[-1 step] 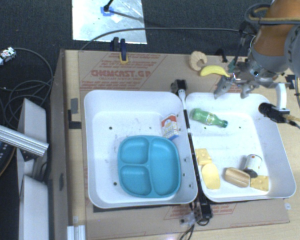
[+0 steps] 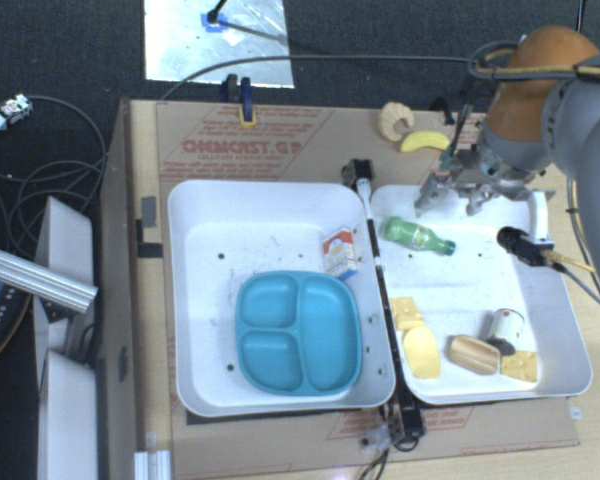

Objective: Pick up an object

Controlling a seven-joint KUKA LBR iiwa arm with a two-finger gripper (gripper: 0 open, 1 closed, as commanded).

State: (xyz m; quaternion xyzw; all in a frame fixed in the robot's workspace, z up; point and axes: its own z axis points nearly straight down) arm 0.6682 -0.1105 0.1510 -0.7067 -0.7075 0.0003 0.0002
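In the left bin (image 2: 205, 268) a blue divided plate (image 2: 298, 330) lies flat toward the near side, with a small red-and-white carton (image 2: 340, 254) just behind its right corner. In the right bin (image 2: 550, 298) a green bottle (image 2: 416, 235) lies on its side near the far left, and yellow cheese pieces (image 2: 417, 340), a bread roll (image 2: 474, 354) and a small cup (image 2: 504, 323) sit along the near side. Over that bin's far edge the gripper (image 2: 448, 196) hovers with its fingers (image 2: 425, 198) spread apart, grasping nothing. A banana (image 2: 424, 141) rests on the surface behind.
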